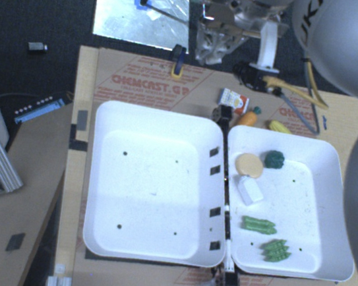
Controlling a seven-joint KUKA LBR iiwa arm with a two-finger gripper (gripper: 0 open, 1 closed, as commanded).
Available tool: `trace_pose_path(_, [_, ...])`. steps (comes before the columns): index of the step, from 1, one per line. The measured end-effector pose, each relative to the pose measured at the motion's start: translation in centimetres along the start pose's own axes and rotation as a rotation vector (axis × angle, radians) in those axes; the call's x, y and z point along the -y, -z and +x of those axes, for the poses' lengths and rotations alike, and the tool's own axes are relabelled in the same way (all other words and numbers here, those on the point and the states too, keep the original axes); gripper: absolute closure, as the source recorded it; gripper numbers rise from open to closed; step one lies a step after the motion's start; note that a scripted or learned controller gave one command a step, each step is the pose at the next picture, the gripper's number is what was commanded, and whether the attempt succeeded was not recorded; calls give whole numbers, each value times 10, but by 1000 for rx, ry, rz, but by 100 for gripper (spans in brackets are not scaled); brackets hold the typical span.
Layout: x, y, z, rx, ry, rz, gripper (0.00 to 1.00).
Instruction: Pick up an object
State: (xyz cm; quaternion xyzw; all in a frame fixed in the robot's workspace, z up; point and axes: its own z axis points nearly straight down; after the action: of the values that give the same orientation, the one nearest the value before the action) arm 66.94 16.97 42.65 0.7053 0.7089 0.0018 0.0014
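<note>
The right bin (331, 195) holds several small items: a tan round disc (250, 164), a dark green broccoli-like piece (274, 160), a white block (250, 191), a green pod (258, 225) and a light green leafy piece (275, 251). My gripper (210, 49) hangs high above the bench beyond the far edge of the left bin (106, 161), well away from all of them. Nothing shows beneath it or in it.
Behind the bins on the cardboard lie an orange carrot-like toy (248, 118), a yellow piece (278, 127) and a small white-and-red packet (233, 100). Black clips (215, 211) line the seam between the bins. The grey arm (354, 39) covers the upper right.
</note>
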Motion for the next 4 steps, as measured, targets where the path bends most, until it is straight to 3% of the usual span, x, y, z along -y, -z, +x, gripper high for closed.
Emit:
trace_pose_path(2, [0,33,35,-1,1,0,100])
trace_pose_path(3, [0,10,-21,2,-8,4,100])
trace_pose_path(4, [1,28,-2,-1,-1,1,100])
